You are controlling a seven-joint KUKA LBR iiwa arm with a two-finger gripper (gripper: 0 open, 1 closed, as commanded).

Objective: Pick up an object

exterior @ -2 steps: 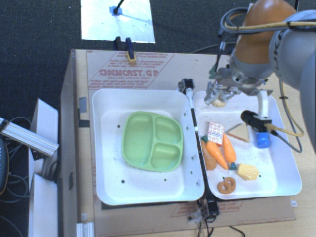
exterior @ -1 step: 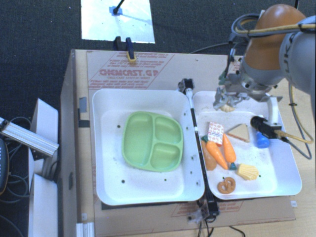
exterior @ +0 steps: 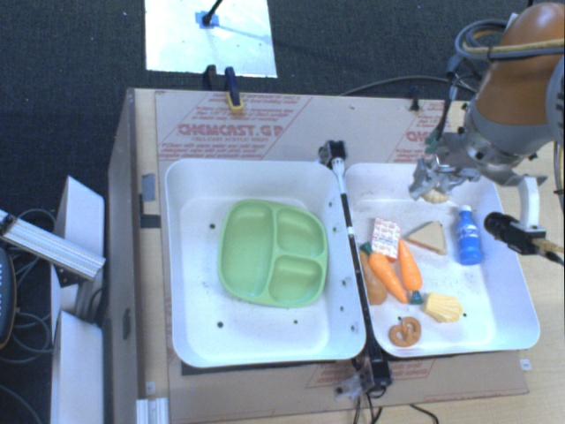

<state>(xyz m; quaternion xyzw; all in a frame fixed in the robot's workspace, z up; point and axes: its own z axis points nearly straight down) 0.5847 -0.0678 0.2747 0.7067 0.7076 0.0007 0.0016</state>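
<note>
Small brown toy pretzel (exterior: 405, 332) sits clear at the right bin's (exterior: 521, 312) front, but the metal two-finger gripper (exterior: 433, 184), grip state unreadable, crowds a pale yellowish piece (exterior: 435, 196) near the back wall; likely slip.

Dark carpet floor (exterior: 71, 60), pale square sheet (exterior: 207, 47), cardboard-topped bench (exterior: 265, 122)

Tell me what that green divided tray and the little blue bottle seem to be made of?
The pale green three-compartment tray looks like moulded plastic: one even colour, rounded edges, a soft sheen. The small blue bottle with a white cap also looks like plastic, glossy and brightly coloured, probably toy food like the orange carrots beside it. I cannot be sure from this view.
</note>
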